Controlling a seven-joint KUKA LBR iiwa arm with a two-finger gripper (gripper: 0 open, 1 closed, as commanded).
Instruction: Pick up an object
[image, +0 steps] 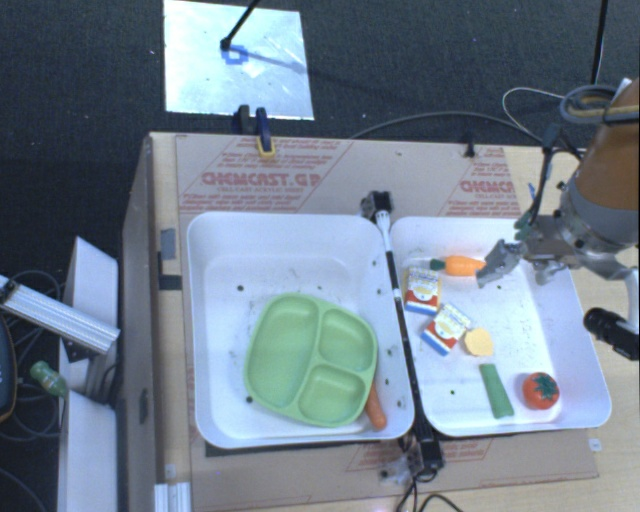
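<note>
Orange carrot lies at the back of the right bin, just left of the gripper, whose fingers are spread apart with nothing between them. Two small cartons, a yellow disc, a green stick and a tomato share that bin. Left bin: green divided tray, sausage at its right edge.
</note>
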